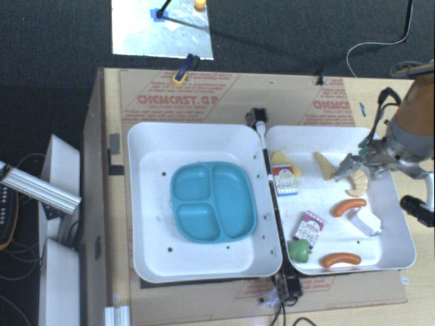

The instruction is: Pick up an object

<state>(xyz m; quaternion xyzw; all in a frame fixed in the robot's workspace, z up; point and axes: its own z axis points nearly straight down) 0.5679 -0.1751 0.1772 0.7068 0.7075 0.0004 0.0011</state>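
The grey arm with its orange band reaches in from the right, and its end effector [353,167] hangs over the far part of the right white bin [397,250]. Whether it is wide or narrow cannot be told. Directly beneath its tip lies a pale tan, curved food piece [358,181], seemingly touching it, with a tan wedge [324,164] just to the left. Just nearer lies an orange-red sausage [349,207], beside a small white block [366,222]. A second orange-red sausage [340,259] rests by the bin's near rim. Toward the left of this bin sit a yellow wedge [281,159], a small red-and-white carton [285,180], a pink-and-white patterned packet [308,227] and a green round item [298,250]. The left white bin [146,182] holds a blue three-compartment plastic plate [213,202]. Both bins sit on the worktop [224,94].
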